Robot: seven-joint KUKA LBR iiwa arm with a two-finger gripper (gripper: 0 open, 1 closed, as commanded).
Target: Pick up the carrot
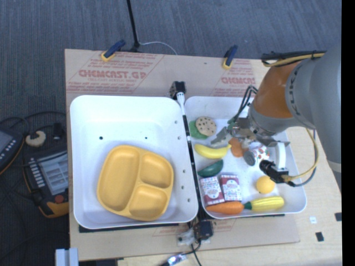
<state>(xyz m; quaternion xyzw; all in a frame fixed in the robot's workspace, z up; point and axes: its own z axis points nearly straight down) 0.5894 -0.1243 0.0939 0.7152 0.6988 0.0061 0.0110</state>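
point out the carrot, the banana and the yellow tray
carrot [224, 208], camera view, middle of its orange body
banana [211, 150], camera view, middle of its curve
yellow tray [117, 172], camera view, floor of its large compartment

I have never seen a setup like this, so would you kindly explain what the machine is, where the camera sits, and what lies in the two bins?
This is a single picture from a camera fixed above the bench, looking down at a slant. The grey arm with the orange band is a robot, reaching in from the right. Its end effector hovers over the right bin, among toy foods: a cookie, a banana, a lemon, corn and the carrot at the near edge. The carrot is its target, and it lies untouched. The left bin holds a yellow divided plate.
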